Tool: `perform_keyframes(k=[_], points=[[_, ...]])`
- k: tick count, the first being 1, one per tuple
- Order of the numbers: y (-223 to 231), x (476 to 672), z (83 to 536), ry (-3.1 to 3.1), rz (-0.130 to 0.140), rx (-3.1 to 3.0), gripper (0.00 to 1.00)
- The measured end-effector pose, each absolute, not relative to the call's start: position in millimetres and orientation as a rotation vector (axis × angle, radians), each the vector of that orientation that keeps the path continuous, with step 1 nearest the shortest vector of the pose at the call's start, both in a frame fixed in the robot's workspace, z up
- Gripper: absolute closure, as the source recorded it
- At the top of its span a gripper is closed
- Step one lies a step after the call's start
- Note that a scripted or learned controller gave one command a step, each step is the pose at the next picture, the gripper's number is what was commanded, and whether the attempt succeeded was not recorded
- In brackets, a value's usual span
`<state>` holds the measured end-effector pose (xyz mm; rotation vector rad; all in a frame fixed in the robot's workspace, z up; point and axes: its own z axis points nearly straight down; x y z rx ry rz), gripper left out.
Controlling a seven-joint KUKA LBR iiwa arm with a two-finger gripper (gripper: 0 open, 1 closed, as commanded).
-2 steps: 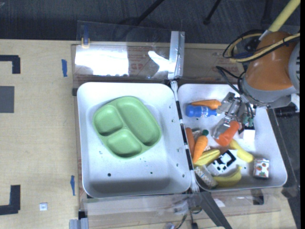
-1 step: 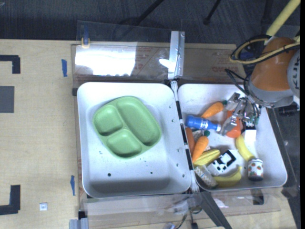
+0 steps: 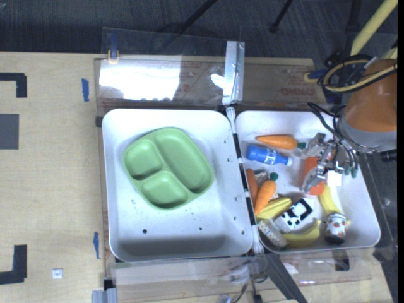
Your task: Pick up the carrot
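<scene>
Several carrots lie in the right bin [image 3: 369, 216]. One carrot [image 3: 278, 142] lies flat near the far wall, above a blue bottle [image 3: 267, 156]. A second carrot [image 3: 266, 195] lies tilted at the middle left, and a third orange piece [image 3: 250, 180] rests along the left wall. My gripper [image 3: 317, 172] hangs low over the right half of this bin, under the grey wrist and orange band [image 3: 372, 109]. An orange-red piece [image 3: 308, 167] sits right against the gripper; whether it is held is unclear.
The left bin [image 3: 120, 226] holds a green divided plate [image 3: 167, 166]. Near the right bin's front lie a yellow banana [image 3: 329, 202], a black-and-white block [image 3: 295, 216], another banana [image 3: 303, 234] and a small round toy [image 3: 336, 227]. Cables [image 3: 344, 74] hang behind the arm.
</scene>
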<state>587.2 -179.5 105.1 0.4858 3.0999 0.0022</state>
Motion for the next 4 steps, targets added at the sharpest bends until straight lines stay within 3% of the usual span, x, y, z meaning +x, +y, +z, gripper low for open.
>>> perform_keyframes(k=[1,2,3,4], points=[[-138,637.4,148,3.128,0.002,0.170,0.00],[-147,661.1,96,3.135,0.001,-0.042,0.00],[-144,666.9,170,3.131,0.002,0.104,0.00],[-133,631.4,86,3.120,0.002,0.296,0.00]])
